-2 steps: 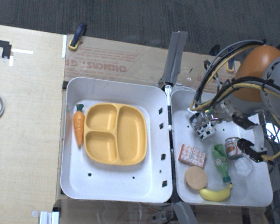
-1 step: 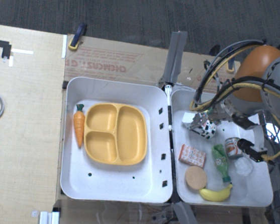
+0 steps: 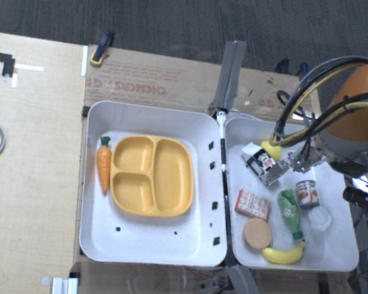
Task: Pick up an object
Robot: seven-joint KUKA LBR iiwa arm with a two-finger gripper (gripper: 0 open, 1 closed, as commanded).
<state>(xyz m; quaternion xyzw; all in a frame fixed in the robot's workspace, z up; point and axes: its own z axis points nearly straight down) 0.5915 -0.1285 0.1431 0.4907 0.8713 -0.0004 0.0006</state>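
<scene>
Hand [image 3: 299, 161] hovers over right bin [image 3: 338, 254], opening cannot be told; nearby small can [image 3: 306, 193] looks stiff, light, slick-walled, probably best gripped across its round sides.

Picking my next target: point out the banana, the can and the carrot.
banana [image 3: 282, 255]: camera view, right bin, middle of its curved yellow body.
can [image 3: 306, 193]: camera view, right bin, on its labelled side.
carrot [image 3: 103, 170]: camera view, left bin, middle of the orange root.
</scene>
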